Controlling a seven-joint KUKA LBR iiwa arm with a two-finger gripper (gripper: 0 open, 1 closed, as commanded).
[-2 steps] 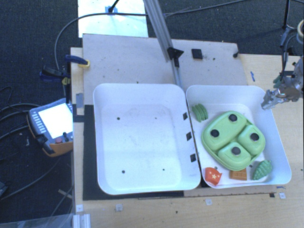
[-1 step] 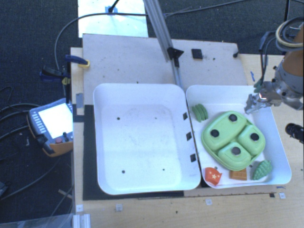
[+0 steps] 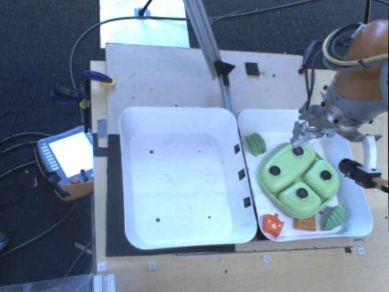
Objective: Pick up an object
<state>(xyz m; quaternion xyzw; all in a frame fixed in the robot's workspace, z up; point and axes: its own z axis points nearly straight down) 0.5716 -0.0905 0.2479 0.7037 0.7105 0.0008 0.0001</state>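
Hovering over the right bin [image 3: 364, 221], my gripper [image 3: 302, 134] hangs at the upper edge of the green three-lobed tray [image 3: 299, 180]; whether my jaws stand wide or narrow I cannot tell. I judge this the approach step, nothing yet grasped. The tray is smooth moulded plastic, each lobe bearing a dark stud. Around it lie a ribbed green piece [image 3: 256, 143], a red shape [image 3: 272, 225], an orange block [image 3: 306, 224] and a ridged green cone [image 3: 335, 217]. Next move calls for a descent onto one graspable edge.
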